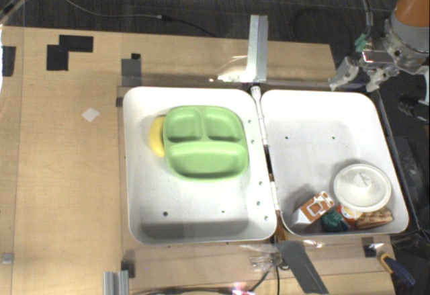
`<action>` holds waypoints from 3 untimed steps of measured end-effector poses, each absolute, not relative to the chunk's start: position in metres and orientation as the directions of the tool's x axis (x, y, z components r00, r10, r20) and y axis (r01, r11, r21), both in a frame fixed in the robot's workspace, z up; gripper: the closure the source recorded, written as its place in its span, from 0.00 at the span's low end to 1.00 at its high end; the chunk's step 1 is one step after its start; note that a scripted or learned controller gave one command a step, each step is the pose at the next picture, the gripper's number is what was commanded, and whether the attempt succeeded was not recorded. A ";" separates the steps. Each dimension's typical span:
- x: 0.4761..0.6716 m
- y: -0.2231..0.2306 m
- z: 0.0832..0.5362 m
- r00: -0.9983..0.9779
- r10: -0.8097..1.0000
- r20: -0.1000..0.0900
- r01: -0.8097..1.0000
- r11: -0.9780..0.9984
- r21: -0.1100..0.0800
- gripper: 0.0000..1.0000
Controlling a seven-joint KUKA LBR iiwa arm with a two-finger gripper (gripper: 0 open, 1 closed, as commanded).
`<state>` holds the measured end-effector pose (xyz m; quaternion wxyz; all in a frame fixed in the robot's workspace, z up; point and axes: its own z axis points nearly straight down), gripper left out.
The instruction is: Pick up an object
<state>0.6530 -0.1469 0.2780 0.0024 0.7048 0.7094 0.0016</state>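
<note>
Now gripper (358, 77) open (above right bin (316, 119) corner).

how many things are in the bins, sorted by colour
green: 2, the divided plate and a small dark green piece
yellow: 1, the item tucked under the plate
white: 1, the lidded cup
orange and white: 1, the small packet
total: 5
</note>
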 end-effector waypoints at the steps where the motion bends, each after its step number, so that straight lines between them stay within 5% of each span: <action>1: 0.582 -0.113 0.116 0.101 0.995 0.000 0.995 -0.101 0.001 0.00; 2: 0.509 -0.160 0.089 0.188 0.982 -0.002 0.982 -0.188 0.011 0.00; 3: 0.511 -0.161 0.101 0.189 0.982 -0.002 0.982 -0.189 0.018 1.00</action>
